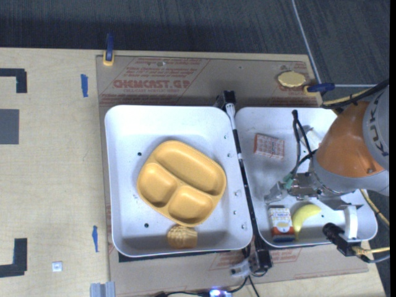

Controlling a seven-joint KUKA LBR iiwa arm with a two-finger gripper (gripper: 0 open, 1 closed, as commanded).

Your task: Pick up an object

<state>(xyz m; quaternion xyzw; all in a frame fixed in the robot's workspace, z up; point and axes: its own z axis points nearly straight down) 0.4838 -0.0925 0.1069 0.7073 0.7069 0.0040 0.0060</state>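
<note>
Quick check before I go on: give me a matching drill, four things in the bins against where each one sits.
Things:
1. yellow divided tray
2. banana
3. red-and-white packet
4. small round brown thing

Places:
A. right bin, far part, lying alone
B. left bin, middle
C. left bin, near edge, just below the tray
D. right bin, near edge, beside a small red-labelled box

Pairs: 1-B, 2-D, 3-A, 4-C
</note>
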